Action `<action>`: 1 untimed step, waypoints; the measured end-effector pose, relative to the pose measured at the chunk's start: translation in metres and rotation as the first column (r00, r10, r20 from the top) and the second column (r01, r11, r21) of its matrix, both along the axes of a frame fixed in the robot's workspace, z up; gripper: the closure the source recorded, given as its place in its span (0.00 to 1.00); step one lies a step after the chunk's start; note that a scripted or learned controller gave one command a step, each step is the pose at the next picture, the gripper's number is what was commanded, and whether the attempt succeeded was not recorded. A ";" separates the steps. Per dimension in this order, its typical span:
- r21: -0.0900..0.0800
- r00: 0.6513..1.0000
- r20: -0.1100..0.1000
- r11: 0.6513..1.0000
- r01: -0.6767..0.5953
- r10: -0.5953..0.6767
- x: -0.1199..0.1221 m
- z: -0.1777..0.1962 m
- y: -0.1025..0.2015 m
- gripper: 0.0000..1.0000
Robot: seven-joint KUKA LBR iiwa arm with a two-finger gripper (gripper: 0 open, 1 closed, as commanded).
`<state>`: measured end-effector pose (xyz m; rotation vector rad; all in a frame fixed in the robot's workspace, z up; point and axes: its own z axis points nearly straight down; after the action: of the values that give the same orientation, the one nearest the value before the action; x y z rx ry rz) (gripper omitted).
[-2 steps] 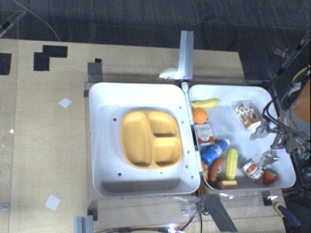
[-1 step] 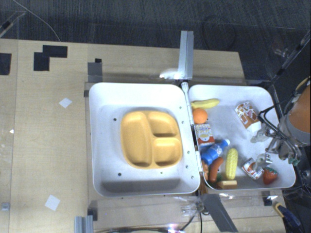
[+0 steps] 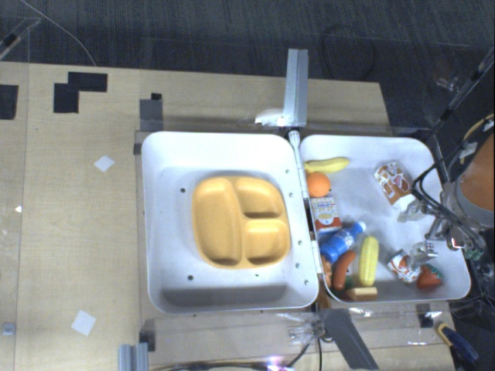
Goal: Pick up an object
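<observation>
The right bin (image 3: 363,151) holds several toy foods: a banana (image 3: 329,164), an orange (image 3: 318,184), a red and white carton (image 3: 325,212), a blue bottle (image 3: 341,243), a corn cob (image 3: 369,258), a red sausage (image 3: 343,270), a brown and white packet (image 3: 393,182), a small white and red packet (image 3: 402,266) and a red strawberry-like piece (image 3: 430,278). My gripper (image 3: 428,248) hangs low over the bin's right side, just above the small packet and the red piece. Nothing is visibly held in it.
The left bin (image 3: 166,207) carries a yellow divided plate (image 3: 240,221). A metal post (image 3: 297,87) stands behind the wall between the bins. Cables (image 3: 433,178) loop near the arm at the right bin's far right rim.
</observation>
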<state>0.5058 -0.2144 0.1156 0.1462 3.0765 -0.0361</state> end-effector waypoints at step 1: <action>0.029 0.912 -0.048 0.912 0.408 -0.407 0.039 -0.013 0.010 0.00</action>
<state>0.5448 -0.2048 0.1031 0.7972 3.0255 0.0002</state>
